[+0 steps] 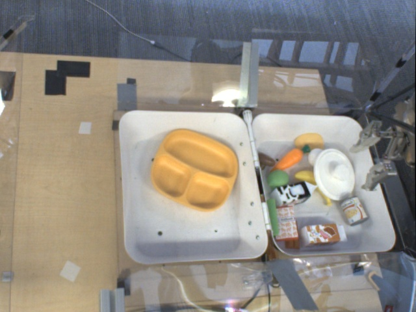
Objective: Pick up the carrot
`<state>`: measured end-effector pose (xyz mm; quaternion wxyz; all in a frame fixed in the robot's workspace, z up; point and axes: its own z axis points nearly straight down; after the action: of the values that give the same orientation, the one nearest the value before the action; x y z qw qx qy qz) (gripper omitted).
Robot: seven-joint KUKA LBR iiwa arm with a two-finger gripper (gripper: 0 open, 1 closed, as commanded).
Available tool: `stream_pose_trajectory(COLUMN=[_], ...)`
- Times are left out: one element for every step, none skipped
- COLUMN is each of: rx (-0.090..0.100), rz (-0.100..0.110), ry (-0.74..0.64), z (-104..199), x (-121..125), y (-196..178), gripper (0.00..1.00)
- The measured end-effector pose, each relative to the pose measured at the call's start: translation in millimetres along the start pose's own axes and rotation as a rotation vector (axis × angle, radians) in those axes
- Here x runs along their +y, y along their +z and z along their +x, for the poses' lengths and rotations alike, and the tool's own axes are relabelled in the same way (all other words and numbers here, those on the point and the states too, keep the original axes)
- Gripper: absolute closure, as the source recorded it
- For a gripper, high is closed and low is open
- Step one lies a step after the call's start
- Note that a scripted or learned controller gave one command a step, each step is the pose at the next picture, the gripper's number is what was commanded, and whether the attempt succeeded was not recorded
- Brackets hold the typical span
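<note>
Now carrot [289,158] in right bin [383,236], beside white bowl [334,173].

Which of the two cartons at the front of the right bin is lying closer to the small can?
The orange juice carton, lying along the right bin's front wall, close to the small can. The red carton lies farther left, beside the green vegetable.

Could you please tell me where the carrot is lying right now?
The carrot lies in the right bin, in its upper-left part, just below the yellow lemon-like piece and left of the white lidded bowl.
</note>
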<state>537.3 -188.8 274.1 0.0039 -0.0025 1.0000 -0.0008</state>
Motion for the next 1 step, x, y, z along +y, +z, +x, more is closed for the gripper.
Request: stream_pose_trajectory(rx=[0.01], rz=[-0.004], ry=[0.007], z=[-6.2], x=[33.4], y=[165.9], gripper=[0.0])
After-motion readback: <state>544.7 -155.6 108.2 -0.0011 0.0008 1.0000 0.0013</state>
